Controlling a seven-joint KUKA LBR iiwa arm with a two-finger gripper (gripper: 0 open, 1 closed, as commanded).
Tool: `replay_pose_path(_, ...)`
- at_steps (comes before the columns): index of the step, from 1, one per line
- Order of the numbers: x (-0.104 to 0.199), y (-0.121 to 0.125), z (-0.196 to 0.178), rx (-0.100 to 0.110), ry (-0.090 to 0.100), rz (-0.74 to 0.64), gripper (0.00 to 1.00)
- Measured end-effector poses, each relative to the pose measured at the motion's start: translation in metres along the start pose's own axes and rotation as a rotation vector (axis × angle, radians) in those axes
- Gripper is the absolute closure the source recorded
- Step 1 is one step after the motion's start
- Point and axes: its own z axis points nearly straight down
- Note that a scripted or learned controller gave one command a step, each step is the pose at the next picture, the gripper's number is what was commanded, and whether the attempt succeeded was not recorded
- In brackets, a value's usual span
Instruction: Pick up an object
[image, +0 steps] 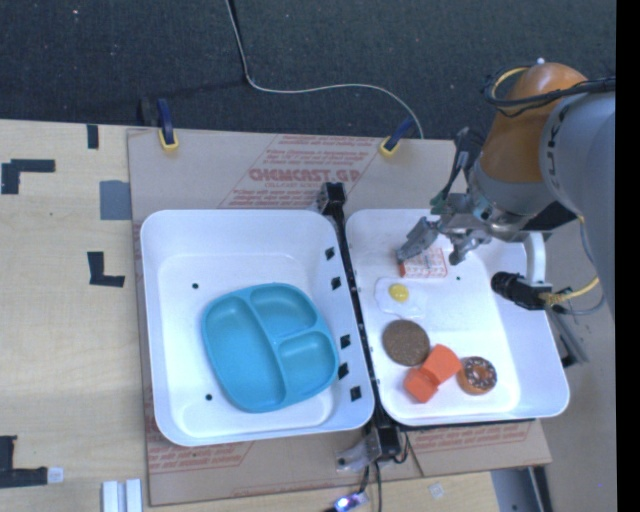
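Note:
My gripper (437, 246) hangs over the back of the right bin (520, 330), its fingers spread open with nothing between them. Just below it lies a small white and red packet (424, 264). In front of that sit a fried egg (397, 294), a brown round patty (406, 341), an orange block (431, 372) and a chocolate doughnut with sprinkles (477, 375). The left bin (170, 250) holds a blue divided plate (269, 345).
A black divider (345, 290) runs between the two bins. Both bins rest on a cardboard sheet (290, 175) held by clamps at the back. A white cable (300, 88) trails across the dark floor behind the bench.

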Motion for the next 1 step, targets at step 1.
replay_pose_path(1,0.0004,0.003,-0.0094,-0.015,-0.001,-0.003,0.0)
